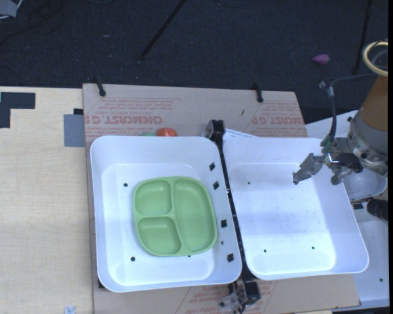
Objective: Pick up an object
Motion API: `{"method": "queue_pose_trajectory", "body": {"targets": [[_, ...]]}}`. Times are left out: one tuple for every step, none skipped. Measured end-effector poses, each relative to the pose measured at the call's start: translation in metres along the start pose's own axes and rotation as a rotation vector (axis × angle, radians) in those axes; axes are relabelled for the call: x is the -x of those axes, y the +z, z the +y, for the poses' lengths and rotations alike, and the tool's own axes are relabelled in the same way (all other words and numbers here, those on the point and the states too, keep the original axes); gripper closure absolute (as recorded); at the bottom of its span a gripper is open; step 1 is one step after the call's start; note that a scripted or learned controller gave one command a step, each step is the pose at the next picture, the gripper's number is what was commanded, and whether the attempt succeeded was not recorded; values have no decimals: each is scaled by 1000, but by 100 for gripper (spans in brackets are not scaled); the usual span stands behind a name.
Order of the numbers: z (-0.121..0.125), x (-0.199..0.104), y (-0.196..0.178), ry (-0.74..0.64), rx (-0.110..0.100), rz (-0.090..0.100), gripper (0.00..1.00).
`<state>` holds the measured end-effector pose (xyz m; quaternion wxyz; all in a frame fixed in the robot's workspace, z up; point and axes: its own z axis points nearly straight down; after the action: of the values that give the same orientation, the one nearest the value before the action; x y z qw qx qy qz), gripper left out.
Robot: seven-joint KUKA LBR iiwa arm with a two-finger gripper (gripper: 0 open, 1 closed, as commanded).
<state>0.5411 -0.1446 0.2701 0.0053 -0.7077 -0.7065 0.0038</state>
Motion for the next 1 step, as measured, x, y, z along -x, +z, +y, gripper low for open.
{"method": "queue_pose_trajectory", "body": {"targets": [[2, 0, -6, -2, 12, -2, 0]]}}
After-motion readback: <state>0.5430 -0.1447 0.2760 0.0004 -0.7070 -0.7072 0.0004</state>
